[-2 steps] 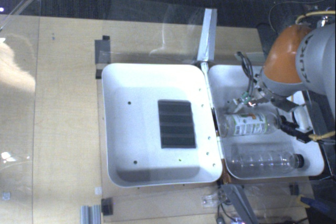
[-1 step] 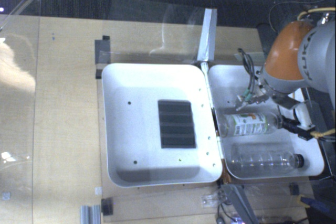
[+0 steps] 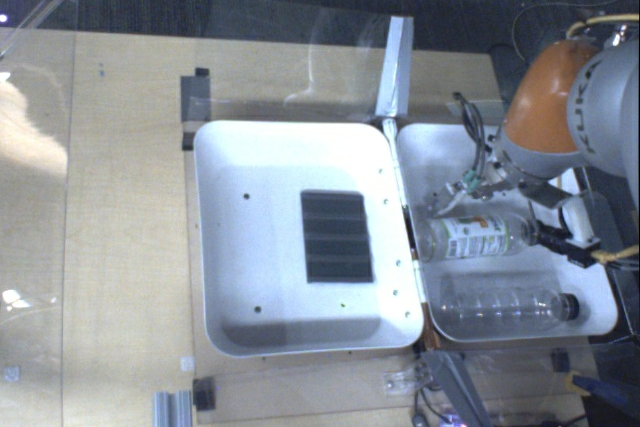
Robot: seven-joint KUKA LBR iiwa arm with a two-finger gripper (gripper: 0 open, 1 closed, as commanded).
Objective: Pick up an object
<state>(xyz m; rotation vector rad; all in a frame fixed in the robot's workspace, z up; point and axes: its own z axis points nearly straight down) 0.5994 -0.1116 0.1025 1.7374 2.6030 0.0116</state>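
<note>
In the right bin [image 3: 600, 310] lie two bottles on their sides. One is a clear bottle with a green and white label [image 3: 478, 238], at the bin's middle left. The other is a clear plastic bottle with a dark cap [image 3: 505, 307], near the front wall. My gripper [image 3: 462, 194] reaches down from the grey arm with its orange band [image 3: 545, 110], just above the labelled bottle's far side and close to its left end. A dark ribbed rectangular pad [image 3: 337, 235] lies flat in the middle of the left bin [image 3: 230, 165].
The two white bins sit side by side, with a narrow divider [image 3: 405, 215] between them. A metal bar [image 3: 393, 75] stands behind the bins. Cables [image 3: 470, 125] hang near the wrist. Bare wooden bench [image 3: 100, 215] extends to the left.
</note>
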